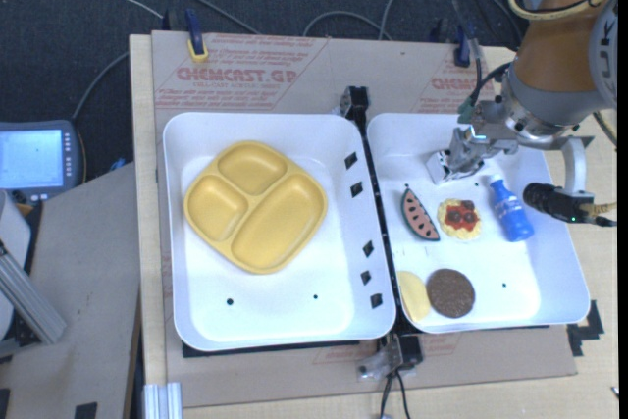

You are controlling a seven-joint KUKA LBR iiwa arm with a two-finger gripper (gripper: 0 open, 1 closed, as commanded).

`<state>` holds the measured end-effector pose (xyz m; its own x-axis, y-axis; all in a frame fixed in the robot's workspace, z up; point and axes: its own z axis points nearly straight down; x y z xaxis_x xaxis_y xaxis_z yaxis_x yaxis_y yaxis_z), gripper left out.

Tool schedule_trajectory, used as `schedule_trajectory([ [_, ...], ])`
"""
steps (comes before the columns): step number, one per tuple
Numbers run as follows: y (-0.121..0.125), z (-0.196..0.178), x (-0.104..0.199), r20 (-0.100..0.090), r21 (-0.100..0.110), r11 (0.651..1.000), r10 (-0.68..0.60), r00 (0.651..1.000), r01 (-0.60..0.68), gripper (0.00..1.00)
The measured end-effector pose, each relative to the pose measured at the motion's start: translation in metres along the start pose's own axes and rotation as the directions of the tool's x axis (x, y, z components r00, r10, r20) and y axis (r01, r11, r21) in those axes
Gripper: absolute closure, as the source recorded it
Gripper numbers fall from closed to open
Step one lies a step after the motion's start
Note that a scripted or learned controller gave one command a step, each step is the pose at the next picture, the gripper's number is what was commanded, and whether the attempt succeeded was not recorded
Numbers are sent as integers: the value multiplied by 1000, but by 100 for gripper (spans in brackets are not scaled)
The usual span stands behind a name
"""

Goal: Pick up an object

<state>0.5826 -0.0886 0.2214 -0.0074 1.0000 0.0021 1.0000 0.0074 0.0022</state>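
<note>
Camera view: my claw [461,157] hangs low over the right bin's [549,294] far side; its grip state I cannot tell. Candidates lie nearer: blue bottle [510,211], watermelon slice [419,214], pizza piece [460,218], brown cookie [451,291].

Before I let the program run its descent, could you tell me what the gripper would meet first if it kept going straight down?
Most likely the bare white floor of the right bin: the gripper points down just above the pizza slice and blue bottle. Depth is hard to judge.
</note>
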Motion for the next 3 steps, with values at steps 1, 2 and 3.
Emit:
schedule_trajectory([
  [1,19,-7,60,0,-1,1000,0,1000,0,100],
  [2,27,3,110,1,1,1000,1,1000,-1,100],
  [3,47,5,158,0,0,1000,1,1000,-1,100],
])
